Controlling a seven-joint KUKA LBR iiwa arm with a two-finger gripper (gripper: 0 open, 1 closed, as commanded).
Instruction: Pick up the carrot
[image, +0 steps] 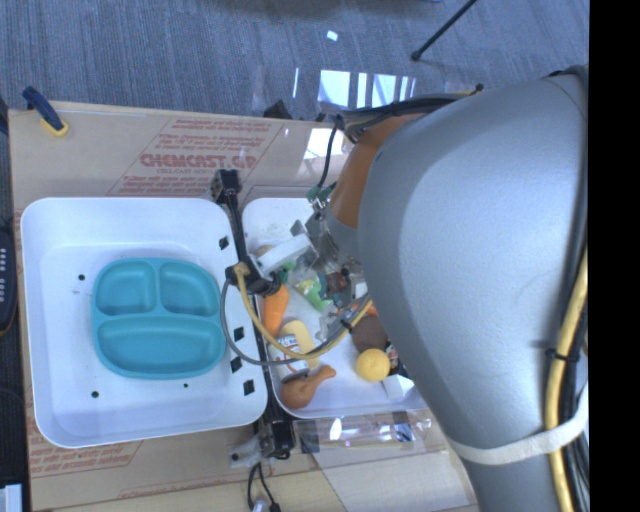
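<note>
The carrot, a small orange toy, lies near the left wall of the right bin, just below a green toy. My gripper hangs low over the middle of that bin, just up and to the right of the carrot, among cables and metal parts. The big grey arm with its orange band hides the right half of the bin.
A yellow banana, a brown drumstick, a yellow lemon and a dark brown toy lie below the carrot. The left bin holds a teal divided plate. A yellow cable loops along the divider.
</note>
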